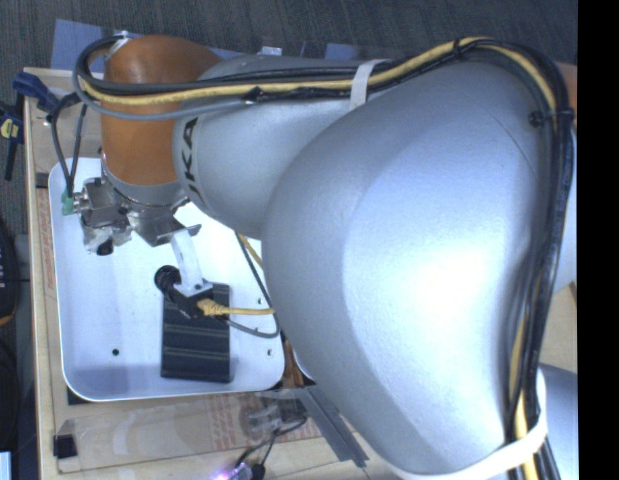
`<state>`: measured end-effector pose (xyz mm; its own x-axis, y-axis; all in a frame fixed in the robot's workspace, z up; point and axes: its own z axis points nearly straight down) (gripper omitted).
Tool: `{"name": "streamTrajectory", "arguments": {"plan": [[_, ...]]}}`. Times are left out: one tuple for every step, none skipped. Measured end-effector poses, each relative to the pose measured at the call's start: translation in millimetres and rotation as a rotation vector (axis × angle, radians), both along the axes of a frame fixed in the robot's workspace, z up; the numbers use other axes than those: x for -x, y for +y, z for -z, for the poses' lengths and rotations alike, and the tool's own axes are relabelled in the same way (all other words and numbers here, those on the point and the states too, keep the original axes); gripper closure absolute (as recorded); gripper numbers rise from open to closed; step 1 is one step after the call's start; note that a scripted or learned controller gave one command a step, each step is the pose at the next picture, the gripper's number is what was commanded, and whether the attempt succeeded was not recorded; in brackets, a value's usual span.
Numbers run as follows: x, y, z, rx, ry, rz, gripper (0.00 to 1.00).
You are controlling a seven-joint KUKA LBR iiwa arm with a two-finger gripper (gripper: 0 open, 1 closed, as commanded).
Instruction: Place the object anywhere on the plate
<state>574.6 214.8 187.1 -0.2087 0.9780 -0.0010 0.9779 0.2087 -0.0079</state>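
Note:
My grey arm point(409, 248) with its orange band point(144, 118) reaches across from the right and covers most of the camera view. The gripper point(101, 230) hangs low over the far left part of the left white bin point(109, 308). Small metal parts and a green fitting point(66, 205) sit at the wrist. A small dark speck point(116, 351) lies on the bin floor near the front left. The arm hides the right bin and much of the left one.
The left bin's front rim point(169, 393) borders a pale wooden bench edge point(159, 433). Blue clamps point(29, 88) and dark cables point(59, 148) sit at the far left corner. Dark floor lies beyond the bench.

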Motion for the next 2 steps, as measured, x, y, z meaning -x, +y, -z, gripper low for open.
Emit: {"name": "streamTrajectory", "arguments": {"plan": [[-42.2,-13.8,-13.1,-0.003,-0.008,-0.266,1.0],[12.7,-32.3,81.0,-0.002,-0.002,-0.067,1.0]]}}
